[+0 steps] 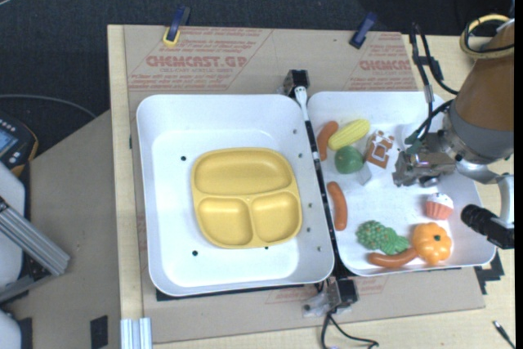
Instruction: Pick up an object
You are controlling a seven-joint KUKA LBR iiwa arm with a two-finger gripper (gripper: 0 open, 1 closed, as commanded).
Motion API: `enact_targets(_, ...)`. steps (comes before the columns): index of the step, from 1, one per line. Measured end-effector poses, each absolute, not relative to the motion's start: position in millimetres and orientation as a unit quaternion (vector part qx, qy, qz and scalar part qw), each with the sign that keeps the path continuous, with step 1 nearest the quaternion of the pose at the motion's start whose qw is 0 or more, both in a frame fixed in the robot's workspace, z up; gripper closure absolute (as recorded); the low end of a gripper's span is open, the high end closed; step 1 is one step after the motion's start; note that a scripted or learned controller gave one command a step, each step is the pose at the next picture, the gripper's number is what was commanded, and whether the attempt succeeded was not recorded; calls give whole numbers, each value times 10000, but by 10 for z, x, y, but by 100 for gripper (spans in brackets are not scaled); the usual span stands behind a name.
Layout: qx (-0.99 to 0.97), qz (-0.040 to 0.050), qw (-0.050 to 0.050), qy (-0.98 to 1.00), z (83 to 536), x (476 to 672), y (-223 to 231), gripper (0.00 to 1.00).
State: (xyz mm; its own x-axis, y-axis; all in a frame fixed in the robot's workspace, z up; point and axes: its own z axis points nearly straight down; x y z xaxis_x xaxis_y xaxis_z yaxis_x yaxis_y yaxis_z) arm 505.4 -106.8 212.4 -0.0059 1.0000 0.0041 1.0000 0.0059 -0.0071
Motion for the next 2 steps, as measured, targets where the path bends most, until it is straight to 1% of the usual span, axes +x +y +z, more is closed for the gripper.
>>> enact_targets(1, -7048, 16, 43, -7094, 2045, 4966, -515, 100)
enact_targets(2, -7044, 0, 13, -7098, 2210, 4919, 92, 100)
